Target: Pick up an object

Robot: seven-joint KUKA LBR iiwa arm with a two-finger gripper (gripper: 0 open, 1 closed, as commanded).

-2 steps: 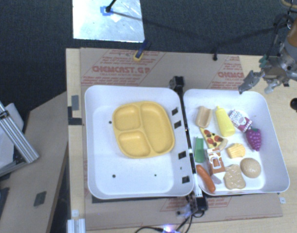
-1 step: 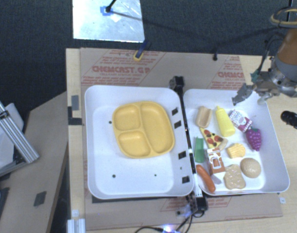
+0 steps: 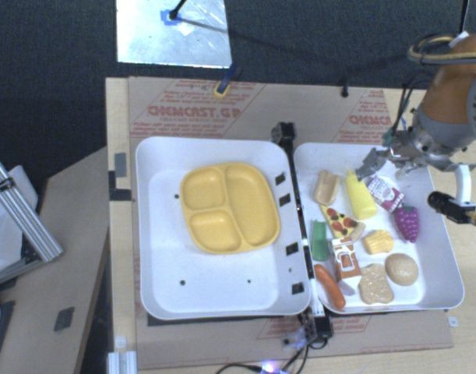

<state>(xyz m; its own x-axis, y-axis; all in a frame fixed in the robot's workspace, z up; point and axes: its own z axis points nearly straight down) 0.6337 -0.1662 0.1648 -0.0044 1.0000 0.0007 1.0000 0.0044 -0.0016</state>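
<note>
Looking down at a slant on the bench, I see two shallow white bins side by side on a brown board. The left white bin (image 3: 156, 232) holds a yellow plastic tray with three compartments (image 3: 228, 207), lying flat near the middle.

The right white bin (image 3: 444, 267) is crowded with small toy foods: a yellow plastic bottle (image 3: 361, 195), a tan bread-like piece (image 3: 326, 186), a pizza slice toy (image 3: 341, 223), a green block (image 3: 320, 239), an orange carrot-shaped toy (image 3: 329, 285), a purple bunch of grapes (image 3: 407, 222), a yellow cheese wedge (image 3: 378, 242), a round tan bun (image 3: 401, 269), a pale cookie-shaped piece (image 3: 374, 285), and a small pink and white packet (image 3: 385, 192).

The grey arm with its orange band (image 3: 452, 92) reaches in from the right. Its metal gripper (image 3: 375, 164) hangs over the far edge of the right bin, just above the bottle and the packet. Nothing shows between its tips, and whether it is spread or pressed together I cannot tell.

The bottle lies nearest the gripper, on its side, touching the packet. I judge it light, stiff and smooth, so likely slippery; taking it across the narrow middle of its body seems safest. The packet beside it looks thin and harder to pinch.
</note>
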